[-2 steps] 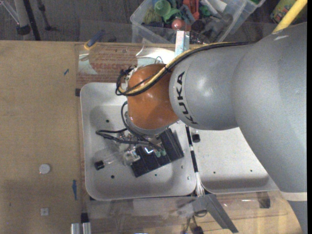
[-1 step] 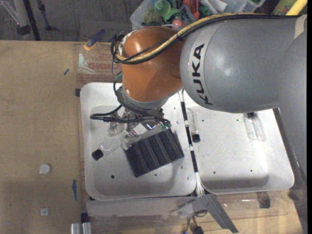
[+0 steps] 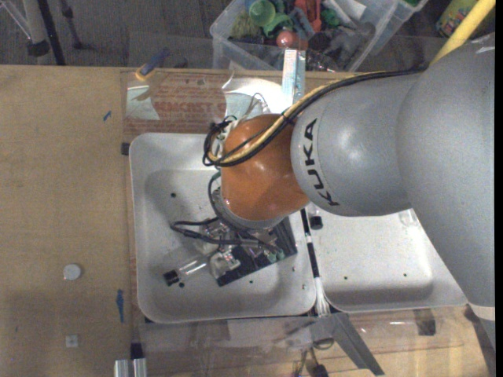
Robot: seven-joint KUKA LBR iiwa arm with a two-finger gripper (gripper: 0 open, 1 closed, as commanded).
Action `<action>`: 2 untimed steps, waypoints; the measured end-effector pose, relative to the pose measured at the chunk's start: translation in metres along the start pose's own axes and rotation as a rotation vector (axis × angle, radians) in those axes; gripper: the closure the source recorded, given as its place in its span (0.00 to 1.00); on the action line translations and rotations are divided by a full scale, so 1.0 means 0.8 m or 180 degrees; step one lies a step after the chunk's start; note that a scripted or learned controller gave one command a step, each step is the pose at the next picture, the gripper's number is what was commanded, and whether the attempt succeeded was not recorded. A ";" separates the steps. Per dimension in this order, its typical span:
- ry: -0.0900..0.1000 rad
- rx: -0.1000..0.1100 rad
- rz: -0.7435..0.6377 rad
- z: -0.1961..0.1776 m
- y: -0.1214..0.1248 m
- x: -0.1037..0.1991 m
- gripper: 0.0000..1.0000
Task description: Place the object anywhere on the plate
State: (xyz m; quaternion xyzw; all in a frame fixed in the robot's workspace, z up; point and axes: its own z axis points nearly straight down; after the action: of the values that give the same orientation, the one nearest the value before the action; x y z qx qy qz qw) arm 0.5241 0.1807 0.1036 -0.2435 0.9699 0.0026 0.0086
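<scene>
The task looks barely begun: the glossy grey arm (image 3: 354, 155) with its orange band reaches low into the left bin (image 3: 149, 210), a shallow, smooth white tray with rounded corners. Its dark, cable-strung gripper (image 3: 228, 259) hangs just above the floor. I cannot tell its grip or where the object lies.

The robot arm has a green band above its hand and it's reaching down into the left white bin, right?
Almost. The band on the robot arm is orange, not green, as the camera view shows. The rest holds: the arm is reaching down into the left white bin.
</scene>
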 end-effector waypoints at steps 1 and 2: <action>0.0040 -0.0004 -0.0431 -0.095 0.038 -0.052 1.00; 0.0041 -0.0002 -0.0366 -0.294 0.054 -0.024 1.00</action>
State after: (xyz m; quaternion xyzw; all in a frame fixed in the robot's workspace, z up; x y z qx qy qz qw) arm 0.5172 0.2261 0.3394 -0.2987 0.9543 0.0008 0.0024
